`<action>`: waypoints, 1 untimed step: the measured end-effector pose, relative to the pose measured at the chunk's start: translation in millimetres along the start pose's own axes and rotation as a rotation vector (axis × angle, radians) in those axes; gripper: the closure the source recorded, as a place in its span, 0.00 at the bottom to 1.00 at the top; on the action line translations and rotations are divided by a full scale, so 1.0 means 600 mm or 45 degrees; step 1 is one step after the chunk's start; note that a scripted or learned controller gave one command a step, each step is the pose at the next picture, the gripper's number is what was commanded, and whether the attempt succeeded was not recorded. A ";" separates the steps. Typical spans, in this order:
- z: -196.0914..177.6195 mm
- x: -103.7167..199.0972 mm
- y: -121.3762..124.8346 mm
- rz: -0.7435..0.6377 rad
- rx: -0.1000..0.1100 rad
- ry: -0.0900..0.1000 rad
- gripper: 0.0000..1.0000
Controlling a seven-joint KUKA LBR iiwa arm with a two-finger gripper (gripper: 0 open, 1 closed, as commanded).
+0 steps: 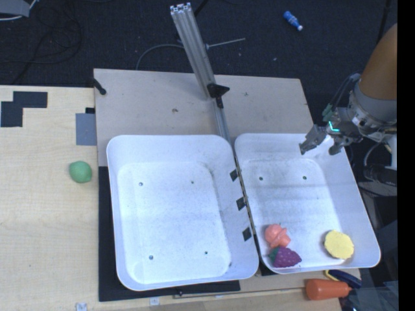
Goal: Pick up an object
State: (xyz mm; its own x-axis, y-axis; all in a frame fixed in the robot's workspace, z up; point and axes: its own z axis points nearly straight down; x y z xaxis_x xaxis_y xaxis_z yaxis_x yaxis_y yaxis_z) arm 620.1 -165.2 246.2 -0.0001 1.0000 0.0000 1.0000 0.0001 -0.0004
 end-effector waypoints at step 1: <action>0.000 0.000 0.000 0.000 0.000 0.000 0.00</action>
